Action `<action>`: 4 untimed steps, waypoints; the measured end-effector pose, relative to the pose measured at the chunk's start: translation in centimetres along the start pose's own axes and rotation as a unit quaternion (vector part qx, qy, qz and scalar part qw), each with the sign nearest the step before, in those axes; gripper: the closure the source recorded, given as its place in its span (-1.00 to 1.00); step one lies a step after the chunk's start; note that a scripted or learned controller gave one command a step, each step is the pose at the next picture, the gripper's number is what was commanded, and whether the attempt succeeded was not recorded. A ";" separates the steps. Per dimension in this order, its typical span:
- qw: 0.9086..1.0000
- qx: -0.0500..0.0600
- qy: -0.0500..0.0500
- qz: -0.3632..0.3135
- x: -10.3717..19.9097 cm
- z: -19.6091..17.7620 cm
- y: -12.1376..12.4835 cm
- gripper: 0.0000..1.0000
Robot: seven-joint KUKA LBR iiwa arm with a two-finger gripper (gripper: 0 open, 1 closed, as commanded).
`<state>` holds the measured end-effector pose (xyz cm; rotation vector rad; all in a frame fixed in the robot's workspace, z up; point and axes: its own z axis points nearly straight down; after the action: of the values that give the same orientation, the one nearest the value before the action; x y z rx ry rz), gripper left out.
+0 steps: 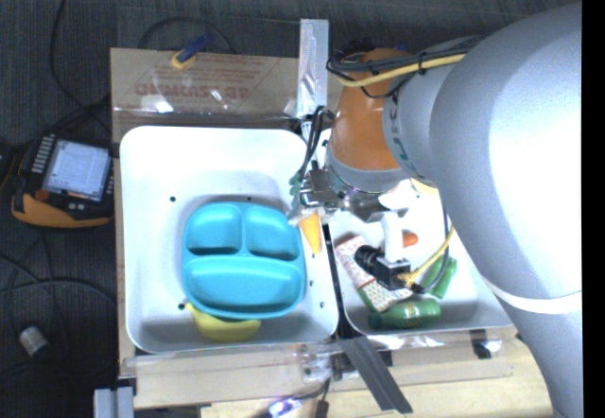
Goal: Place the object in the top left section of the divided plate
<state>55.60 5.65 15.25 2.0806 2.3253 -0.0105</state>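
One arm (510,151) hides much of right bin (471,310) | yellow item (225,326) mostly under divided plate (244,284) — tool (309,200) state unreadable

Bright, even light with mild glare off the left bin (151,246).

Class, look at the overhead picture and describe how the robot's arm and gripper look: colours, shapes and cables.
The arm is a bulky, smooth, rounded shell of pale grey. Towards the wrist it narrows into an orange band, with yellow and black cables looping over its top. Below the band sits the gripper, a small assembly of dark metal.
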 end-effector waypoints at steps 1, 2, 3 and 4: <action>1.000 0.002 -0.001 -0.018 0.0 0.0 0.2 1.00; 1.000 0.002 -0.002 -0.024 0.0 0.1 0.2 1.00; 0.953 0.003 0.010 -0.303 -2.7 -3.0 0.7 1.00; 0.939 0.001 0.010 -0.345 -1.7 -8.0 6.1 1.00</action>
<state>61.76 4.76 23.37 1.1584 2.9184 -0.0027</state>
